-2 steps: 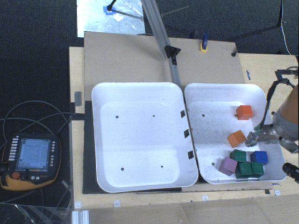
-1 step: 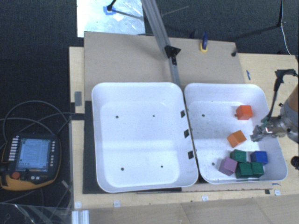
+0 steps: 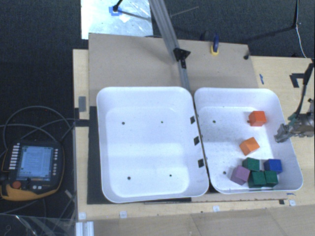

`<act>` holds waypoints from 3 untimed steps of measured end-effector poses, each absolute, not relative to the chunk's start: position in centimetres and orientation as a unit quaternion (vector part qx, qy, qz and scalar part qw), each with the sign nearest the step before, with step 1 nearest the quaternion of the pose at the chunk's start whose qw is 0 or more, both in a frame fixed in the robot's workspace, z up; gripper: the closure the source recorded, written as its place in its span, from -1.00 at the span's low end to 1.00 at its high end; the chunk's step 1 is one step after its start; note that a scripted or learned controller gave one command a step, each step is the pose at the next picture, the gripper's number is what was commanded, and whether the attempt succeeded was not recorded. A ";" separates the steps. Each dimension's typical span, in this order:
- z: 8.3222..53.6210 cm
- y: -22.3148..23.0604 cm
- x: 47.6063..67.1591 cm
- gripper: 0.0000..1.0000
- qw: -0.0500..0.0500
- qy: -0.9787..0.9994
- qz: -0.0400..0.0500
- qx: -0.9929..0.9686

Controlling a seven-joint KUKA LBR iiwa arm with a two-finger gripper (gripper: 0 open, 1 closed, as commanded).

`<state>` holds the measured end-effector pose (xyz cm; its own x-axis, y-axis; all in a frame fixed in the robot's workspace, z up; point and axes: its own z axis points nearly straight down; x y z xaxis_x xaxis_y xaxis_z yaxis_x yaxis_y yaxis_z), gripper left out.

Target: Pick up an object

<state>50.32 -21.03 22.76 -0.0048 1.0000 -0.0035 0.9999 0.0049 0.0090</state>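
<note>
The blocks are small, bright cubes, all in the right bin: one orange block at two o'clock, another orange block nearer the middle, and at five o'clock a cluster of purple block, green blocks and blue block. The gripper hovers at the bin's three o'clock rim, carrying nothing I can see. The left bin sits alongside.

Blocks clustered in right bin, seemingly toward its near-right corner.
</note>
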 end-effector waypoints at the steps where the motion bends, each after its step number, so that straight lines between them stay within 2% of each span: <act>1: 25.3 -21.1 50.5 1.00 0.003 0.709 0.001 0.705; 3: 25.6 -9.0 52.1 1.00 0.000 0.711 0.002 0.703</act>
<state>52.14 -8.98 25.57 -0.0122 0.9999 0.0021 0.9999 0.0122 0.0033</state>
